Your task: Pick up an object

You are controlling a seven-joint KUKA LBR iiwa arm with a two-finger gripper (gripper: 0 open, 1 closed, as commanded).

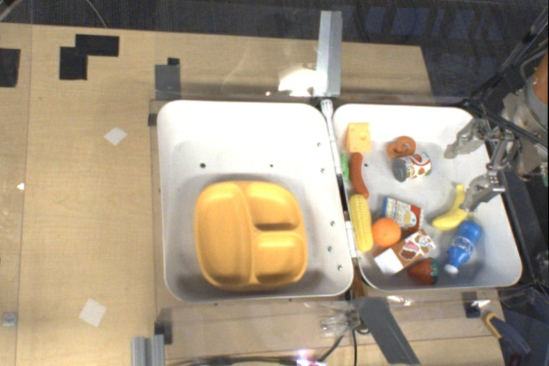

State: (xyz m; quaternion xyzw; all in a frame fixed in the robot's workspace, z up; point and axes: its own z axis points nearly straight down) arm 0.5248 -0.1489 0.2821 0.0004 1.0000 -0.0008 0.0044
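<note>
Yellow plastic fills much of the left bin (180, 133) — a divided tray (251, 231) lying flat near its front; the right bin (446, 117) holds the small objects: a cheese wedge (358, 136), a corn cob (361, 223), an orange (386, 232), a banana (452, 212) and a blue bottle (461, 247); the gripper (474, 165) hangs at that bin's right edge, fingers spread apart and grasping nothing — the banana lies just beside its lower finger
</note>
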